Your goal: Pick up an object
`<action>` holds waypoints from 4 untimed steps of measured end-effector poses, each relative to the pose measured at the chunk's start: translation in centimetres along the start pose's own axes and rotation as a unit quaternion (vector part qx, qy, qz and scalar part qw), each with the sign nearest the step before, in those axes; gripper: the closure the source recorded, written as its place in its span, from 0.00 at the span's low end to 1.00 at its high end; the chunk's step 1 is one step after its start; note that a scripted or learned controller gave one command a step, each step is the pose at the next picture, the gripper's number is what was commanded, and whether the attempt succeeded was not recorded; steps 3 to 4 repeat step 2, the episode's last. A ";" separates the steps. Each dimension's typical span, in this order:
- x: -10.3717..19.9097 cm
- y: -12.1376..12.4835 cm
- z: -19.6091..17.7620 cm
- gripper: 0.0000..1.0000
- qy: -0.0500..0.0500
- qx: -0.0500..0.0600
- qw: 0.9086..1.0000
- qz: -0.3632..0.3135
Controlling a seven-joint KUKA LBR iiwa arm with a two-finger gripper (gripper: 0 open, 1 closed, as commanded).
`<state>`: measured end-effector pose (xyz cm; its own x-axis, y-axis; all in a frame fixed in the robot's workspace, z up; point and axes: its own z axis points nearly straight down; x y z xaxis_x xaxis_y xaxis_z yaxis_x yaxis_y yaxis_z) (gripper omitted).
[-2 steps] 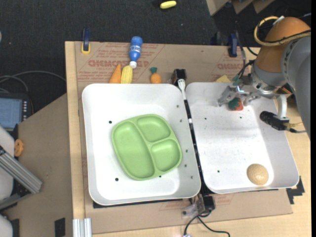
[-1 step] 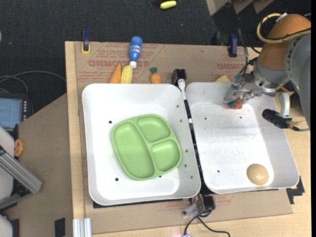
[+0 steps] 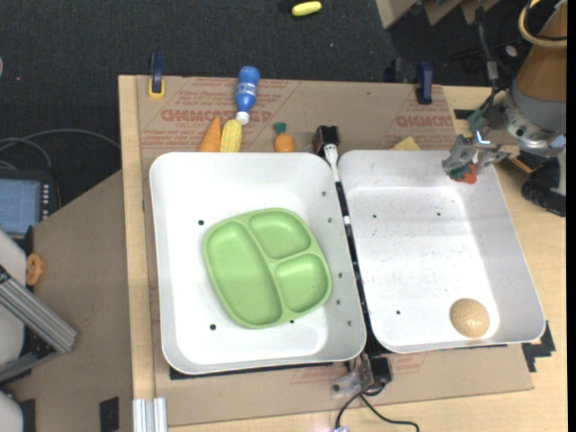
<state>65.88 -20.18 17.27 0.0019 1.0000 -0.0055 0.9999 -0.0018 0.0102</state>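
A round, tan, bread-roll-like object lies alone in the right bin, near that bin's front right corner, touching the bin floor and close to the rim. Its surface looks pale brown and slightly mottled. The left bin, touching the right bin along their shared edge, holds a green divided plate with three compartments, lying flat near the bin's middle.

The arm comes in over the far right corner of the right bin, its orange band showing above a grey wrist. The claw hangs at that bin's far right rim, well apart from the tan object. Something small and reddish shows at the claw's tip, but it is too small and blurred to tell what it is or whether it sits between the fingers, so I cannot tell if the claw is open or closed.

On the desk behind the left bin lie a blue-capped bottle, a toy corn cob and two small carrots. The arm's upper part is cut off by the picture's edge
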 end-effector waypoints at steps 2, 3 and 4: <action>21.0 -3.2 -1.8 1.00 0.004 0.002 1.000 -0.006; 21.0 -3.2 -1.8 1.00 0.004 0.002 1.000 -0.006; 21.0 -3.2 -1.8 1.00 0.004 0.002 1.000 -0.006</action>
